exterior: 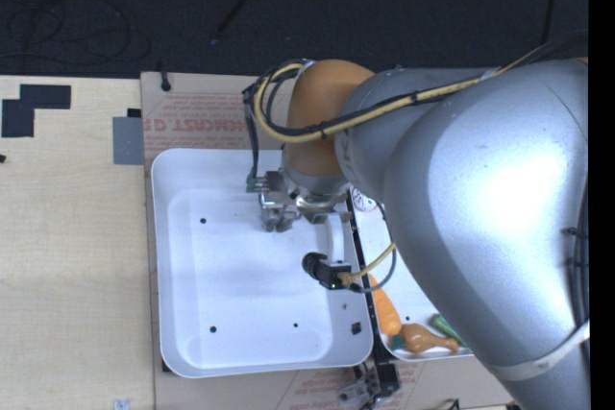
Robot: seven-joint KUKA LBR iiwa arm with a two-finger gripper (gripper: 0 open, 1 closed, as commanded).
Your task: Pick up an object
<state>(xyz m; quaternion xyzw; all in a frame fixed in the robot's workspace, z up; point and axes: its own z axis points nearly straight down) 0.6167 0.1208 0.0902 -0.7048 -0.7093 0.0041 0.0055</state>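
Arm [490, 206], frame right: hides most of right bin [423, 352]; orange object [386, 312] and tan object [423, 337] partly visible at lower right. Pincer [279, 224] over left bin [192, 302], state indiscernible

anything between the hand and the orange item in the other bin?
Yes. The hand hangs over the left bin; the orange object lies in the right bin. The two bins' adjoining rims and the arm's cable loop lie between.

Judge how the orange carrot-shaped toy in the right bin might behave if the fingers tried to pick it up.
The orange carrot-shaped toy looks tapered and rounded, so it may roll or slip sideways. Its glossy look suggests light plastic, probably stiff. It lies close to the bin wall, so a grasp there could be cramped.
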